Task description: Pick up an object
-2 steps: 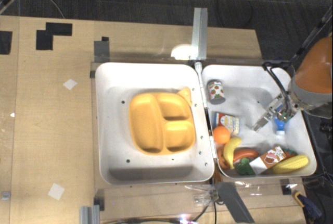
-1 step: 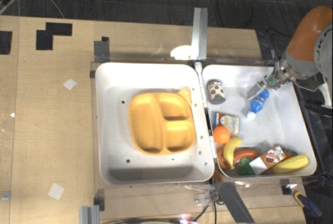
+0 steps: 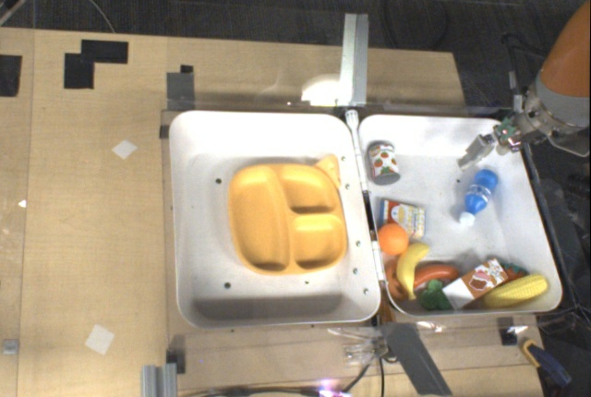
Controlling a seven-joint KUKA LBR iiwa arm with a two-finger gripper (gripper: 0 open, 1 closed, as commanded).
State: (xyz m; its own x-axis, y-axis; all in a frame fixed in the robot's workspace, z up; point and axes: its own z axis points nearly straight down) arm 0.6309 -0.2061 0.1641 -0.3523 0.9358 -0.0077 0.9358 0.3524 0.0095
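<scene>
The yellow divided tray [image 3: 282, 218] fills the far bin, well apart from the gripper [image 3: 487, 146], whose fingers stand spread and hold nothing. The blue bottle [image 3: 476, 194] lies just below it, the likeliest pick. It is round and on its side, so I'd guess it rolls off. The small can [image 3: 383, 162] stands farther along, hardly at risk.

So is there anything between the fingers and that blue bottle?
Nothing visible. The gripper hangs over the right bin, and the blue bottle lies just below it in the picture, with only bare white floor between them.
</scene>
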